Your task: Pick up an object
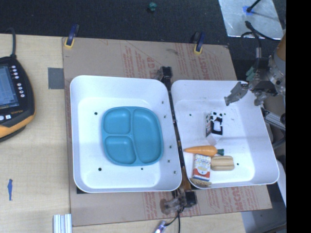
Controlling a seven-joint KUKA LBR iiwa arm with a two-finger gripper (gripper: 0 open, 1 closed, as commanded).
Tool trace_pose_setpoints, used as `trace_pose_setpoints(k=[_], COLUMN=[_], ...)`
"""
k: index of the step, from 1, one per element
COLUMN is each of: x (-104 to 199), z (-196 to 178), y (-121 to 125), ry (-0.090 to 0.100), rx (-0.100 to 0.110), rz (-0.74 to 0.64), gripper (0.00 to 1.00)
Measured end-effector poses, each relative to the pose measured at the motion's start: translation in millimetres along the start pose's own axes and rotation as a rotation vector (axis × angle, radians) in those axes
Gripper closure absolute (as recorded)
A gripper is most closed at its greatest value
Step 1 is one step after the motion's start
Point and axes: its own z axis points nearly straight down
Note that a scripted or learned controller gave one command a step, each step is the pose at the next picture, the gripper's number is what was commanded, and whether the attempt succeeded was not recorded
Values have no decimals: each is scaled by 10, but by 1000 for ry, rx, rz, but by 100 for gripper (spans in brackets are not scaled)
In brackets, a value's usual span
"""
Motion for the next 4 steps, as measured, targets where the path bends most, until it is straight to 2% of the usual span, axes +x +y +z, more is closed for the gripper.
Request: trace_pose_setpoints(k=[1,2,3,4], x=[127,-32,-43,987], z=[1174,1867,1759,853], y=[234,241,244,375], ry=[-1,-1,-3,1], rx=[3,2,2,-1], rz=[-2,0,-3,-2], gripper=[0,0,100,100])
